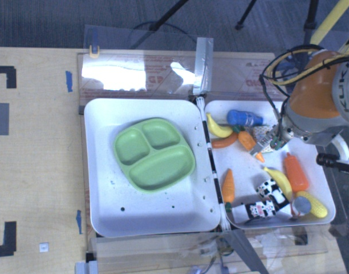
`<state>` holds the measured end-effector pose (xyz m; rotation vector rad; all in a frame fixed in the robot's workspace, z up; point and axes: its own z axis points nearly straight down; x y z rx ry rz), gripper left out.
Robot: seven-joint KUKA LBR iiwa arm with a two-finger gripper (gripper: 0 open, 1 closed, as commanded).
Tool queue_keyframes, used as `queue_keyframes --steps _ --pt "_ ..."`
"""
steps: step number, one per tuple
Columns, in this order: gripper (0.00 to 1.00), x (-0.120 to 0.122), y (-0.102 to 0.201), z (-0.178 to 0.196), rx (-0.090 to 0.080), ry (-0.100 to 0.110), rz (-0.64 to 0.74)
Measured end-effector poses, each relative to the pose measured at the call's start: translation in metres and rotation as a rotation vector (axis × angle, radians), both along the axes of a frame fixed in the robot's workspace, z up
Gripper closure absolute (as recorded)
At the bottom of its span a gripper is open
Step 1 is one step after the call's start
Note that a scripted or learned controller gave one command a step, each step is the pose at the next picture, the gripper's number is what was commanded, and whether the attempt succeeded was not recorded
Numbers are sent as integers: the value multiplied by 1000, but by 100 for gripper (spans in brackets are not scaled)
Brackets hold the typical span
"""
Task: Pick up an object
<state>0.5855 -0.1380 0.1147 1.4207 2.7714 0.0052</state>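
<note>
Two white bins sit side by side on the pale wooden surface [32, 170]. Left bin [106, 210] carries a green divided plate [154, 154], three compartments, lying flat near the bin's middle. Right bin [328, 176] holds the toy clutter. Far end: blue bottle [244, 118] on its side, yellow banana [218, 128] just beside it against the divider, an orange carrot [223, 142] touching the banana's lower edge. A second small carrot [228, 185] lies alone by the divider, well apart from the rest. Near end: black-and-white cow-patterned carton [262, 209], a second banana [279, 180] crossing above it, an orange-red bottle-shaped piece [296, 173] beside that, and a yellow corn-like item [315, 205] in the corner. Arm reaches in from the right, orange band above the wrist; pincer [267, 141] is low over the bin's middle, next to a small orange piece [248, 140]. Whether the pincer is spread or pressed together cannot be told; the wrist hides it.
</note>
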Motion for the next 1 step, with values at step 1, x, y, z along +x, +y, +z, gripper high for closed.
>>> queue_keyframes --steps 1 --pt "100 9 66 101 10 26 -35"
